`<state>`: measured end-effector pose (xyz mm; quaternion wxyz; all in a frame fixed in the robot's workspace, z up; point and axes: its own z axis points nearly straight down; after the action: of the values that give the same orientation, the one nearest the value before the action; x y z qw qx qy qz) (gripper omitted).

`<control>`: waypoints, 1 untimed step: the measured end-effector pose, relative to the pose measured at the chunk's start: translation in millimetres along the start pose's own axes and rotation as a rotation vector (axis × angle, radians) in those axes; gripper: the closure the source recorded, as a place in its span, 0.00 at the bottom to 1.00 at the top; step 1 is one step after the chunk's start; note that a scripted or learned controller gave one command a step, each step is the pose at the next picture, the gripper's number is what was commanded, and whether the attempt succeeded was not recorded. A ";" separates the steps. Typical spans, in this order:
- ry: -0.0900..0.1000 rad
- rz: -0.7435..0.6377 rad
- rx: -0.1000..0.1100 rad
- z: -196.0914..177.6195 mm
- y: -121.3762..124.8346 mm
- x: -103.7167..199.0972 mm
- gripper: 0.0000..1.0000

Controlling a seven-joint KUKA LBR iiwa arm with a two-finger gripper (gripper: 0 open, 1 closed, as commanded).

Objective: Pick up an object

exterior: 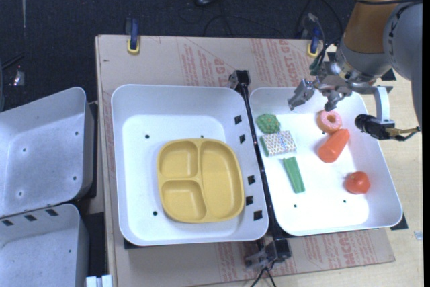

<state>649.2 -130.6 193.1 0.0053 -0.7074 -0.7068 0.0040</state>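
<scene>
The jaws (316, 96) hang spread and empty above the right bin (376, 212); the approach is underway, and next they must descend onto the donut (329, 121).

arm (393, 13): cut off by the right and top edges
right bin (322, 212): far rim hidden behind the gripper (314, 99)
patterned block (278, 142): print too small to tell

Grey arm (406, 30) with an orange band, yellow cable loop and metallic end effector (316, 99).
</scene>
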 end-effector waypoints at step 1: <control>-0.002 -0.002 -0.013 -8.1 3.1 0.2 0.00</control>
<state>652.4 -130.4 201.2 -0.0001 -0.7066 -0.7076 0.0000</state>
